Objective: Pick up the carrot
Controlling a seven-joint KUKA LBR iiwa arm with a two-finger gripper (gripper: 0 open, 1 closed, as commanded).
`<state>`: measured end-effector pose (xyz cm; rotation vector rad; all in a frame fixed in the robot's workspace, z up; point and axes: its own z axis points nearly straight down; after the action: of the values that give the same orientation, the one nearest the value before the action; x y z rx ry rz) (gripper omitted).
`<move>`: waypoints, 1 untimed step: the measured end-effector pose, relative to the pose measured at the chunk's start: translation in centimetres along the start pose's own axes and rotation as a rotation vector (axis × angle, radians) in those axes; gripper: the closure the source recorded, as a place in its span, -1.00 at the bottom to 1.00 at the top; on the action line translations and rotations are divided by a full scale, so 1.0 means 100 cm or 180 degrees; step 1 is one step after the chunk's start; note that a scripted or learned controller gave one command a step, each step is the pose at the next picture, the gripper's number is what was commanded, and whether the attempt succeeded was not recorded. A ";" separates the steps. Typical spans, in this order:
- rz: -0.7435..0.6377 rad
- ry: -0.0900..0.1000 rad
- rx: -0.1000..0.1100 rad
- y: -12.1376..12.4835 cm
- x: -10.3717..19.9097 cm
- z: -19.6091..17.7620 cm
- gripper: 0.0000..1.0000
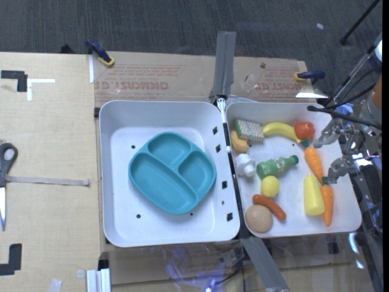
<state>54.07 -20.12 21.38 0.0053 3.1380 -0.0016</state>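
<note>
My claw (pixel 331 156) hangs at the right rim of the right bin (pixel 292 229), its two fingers spread apart with nothing between them. Just left of it lies one carrot (pixel 312 162) (orange, beside the tomato (pixel 304 129)); a second carrot (pixel 327 203) lies below, touching the yellow bottle (pixel 313 196).

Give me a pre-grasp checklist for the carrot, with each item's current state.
1. Carrot located: ok, one carrot lies in the right bin; a second carrot lies near the bin's right wall.
2. Target unambiguous: not ok, two carrots.
3. Gripper near target: ok, at the bin's right edge beside both.
4. Carrot already held: not ok, both lie on the bin floor.
5. Clear approach: cannot tell, yellow bottle and tomato crowd them.
</note>
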 end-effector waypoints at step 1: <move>0.0109 -0.0059 0.0014 -0.019 -0.038 0.102 -1.00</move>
<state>57.89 -22.02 11.22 0.0588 3.1190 -0.0084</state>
